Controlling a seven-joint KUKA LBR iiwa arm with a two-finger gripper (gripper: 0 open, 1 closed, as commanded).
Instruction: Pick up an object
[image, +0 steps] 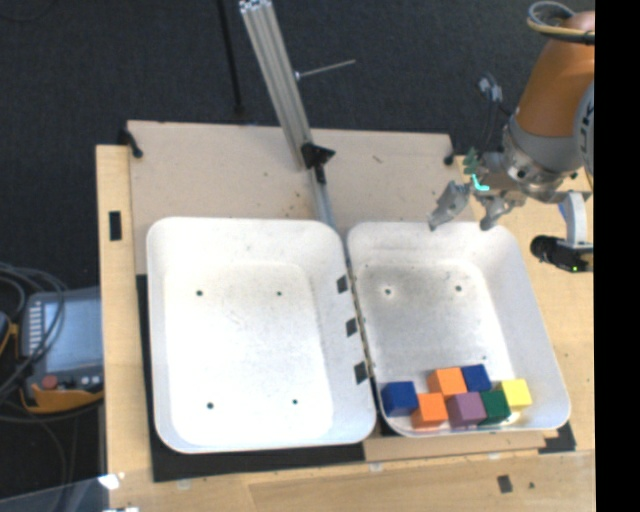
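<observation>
Grey fingers of the claw (467, 212) are spread wide apart, with nothing between them. One finger (447, 207) angles down to the left, the other (494, 211) sits to its right. Both fingertips hang over the far rim of the right bin (530, 300), near its far right corner. The claw touches no block. Above it, the arm (550, 95) shows its orange band and grey wrist.

Coloured blocks lie clustered in the near right corner of the right bin, well apart from the claw:
- a blue block (399, 396) at the left end of the cluster;
- an orange block (431, 407) just beside it;
- a second orange block (449, 380) behind that;
- a dark blue block (476, 377) beside the second orange one;
- a purple block (465, 408) in the front row;
- a green block (495, 404) beside the purple one;
- a yellow block (516, 392) at the right end.

Neighbouring blocks appear to touch.

The left bin (250, 330) sits alongside, its rim against the right bin.

No brand, label or writing can be read on the bins, blocks or arm.
</observation>
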